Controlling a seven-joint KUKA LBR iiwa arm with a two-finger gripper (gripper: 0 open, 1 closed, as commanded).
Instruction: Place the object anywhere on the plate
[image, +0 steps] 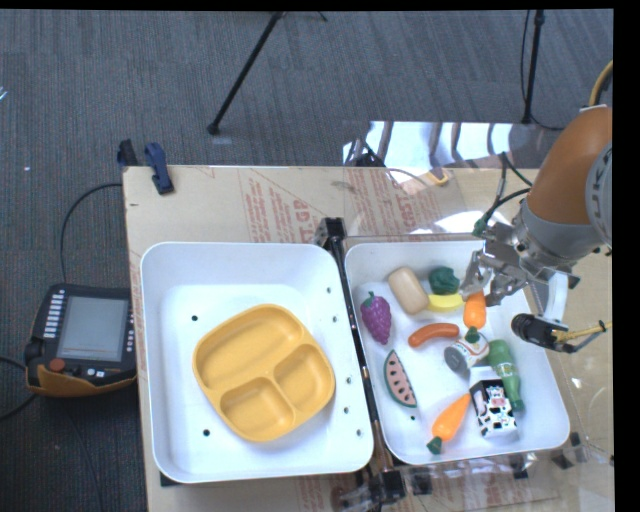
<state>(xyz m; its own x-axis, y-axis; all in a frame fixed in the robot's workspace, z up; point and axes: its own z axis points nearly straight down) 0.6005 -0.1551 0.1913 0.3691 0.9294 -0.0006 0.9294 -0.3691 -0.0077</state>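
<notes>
A yellow plate (262, 372) with three compartments lies in the left white bin (160, 300). My gripper (484, 284) hangs over the back right of the right bin (556, 400). Its fingers are shut on the top of a small orange toy piece (474, 312), which hangs below them above the other toys. The gripper is far to the right of the plate, with the divider between the bins in between.
The right bin holds several toy foods: purple grapes (376, 318), a beige loaf (408, 290), a sausage (433, 333), a watermelon slice (399, 378), a carrot (450, 420), a milk carton (493, 410). A pendant (85, 335) lies left of the bench.
</notes>
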